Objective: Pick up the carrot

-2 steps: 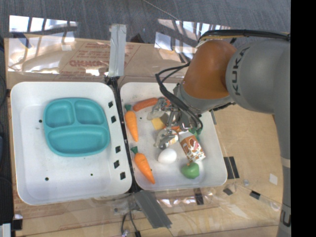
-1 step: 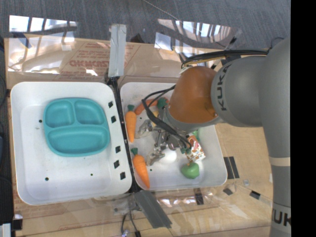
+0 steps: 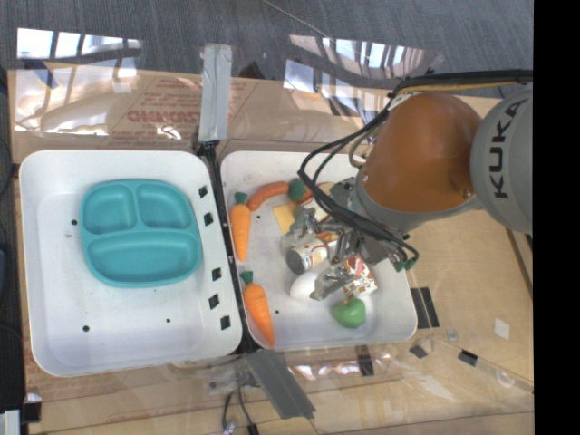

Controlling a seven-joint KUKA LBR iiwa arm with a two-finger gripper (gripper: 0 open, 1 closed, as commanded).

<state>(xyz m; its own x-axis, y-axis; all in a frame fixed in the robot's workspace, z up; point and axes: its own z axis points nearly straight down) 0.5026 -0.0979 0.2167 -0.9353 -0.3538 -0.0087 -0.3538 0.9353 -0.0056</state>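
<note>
Camera view from above the bench: a grey KUKA arm (image 3: 507, 166) with an orange band (image 3: 421, 157) reaches into the right bin (image 3: 390, 320), its end effector (image 3: 340, 265) low over the clutter at the bin's middle; whether it is wide or narrow, or grips anything, cannot be told from this angle. Three carrots lie in the right bin: one carrot (image 3: 240, 232) lengthwise against the left wall, a second carrot (image 3: 259, 314) near the near-left corner, and a curved carrot (image 3: 268, 193) toward the far-left corner. Just beside the end effector sit a small can (image 3: 306, 258), a white egg-shaped object (image 3: 304, 287) and a green apple (image 3: 350, 313), with a yellow wedge (image 3: 285, 217) nearby. The left bin (image 3: 54, 333) carries a teal divided plate (image 3: 140, 232) near its middle.
</note>
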